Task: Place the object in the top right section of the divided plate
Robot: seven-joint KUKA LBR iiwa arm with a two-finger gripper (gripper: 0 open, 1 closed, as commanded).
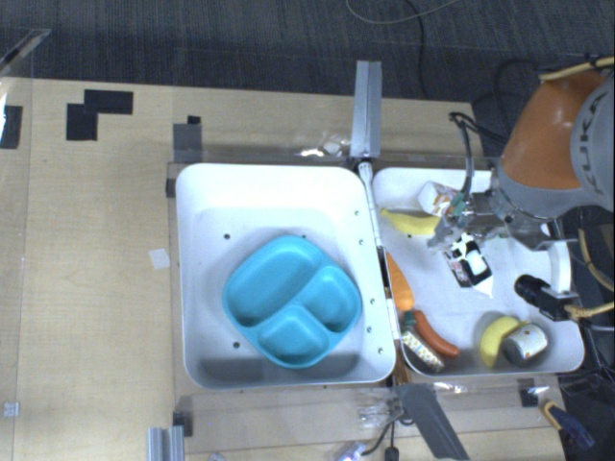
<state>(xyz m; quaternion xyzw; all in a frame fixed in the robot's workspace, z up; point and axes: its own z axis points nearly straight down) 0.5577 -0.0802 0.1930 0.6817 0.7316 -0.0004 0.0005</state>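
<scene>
A blue divided plate [293, 301] lies in the left white bin [202, 209], with its three sections bare. My gripper [468, 261] hangs over the middle of the right bin [567, 358], well to the right of the plate. Just left of the gripper lies a yellow banana [409, 223], and a small white item [434, 198] sits behind it. I see no object in the gripper.
Along the right bin's left wall lies an orange carrot [399, 282]. A red sausage [434, 333] and a ridged brown piece [420, 352] sit near the front. A second yellow fruit [495, 337] and a grey can [527, 345] are at the front right.
</scene>
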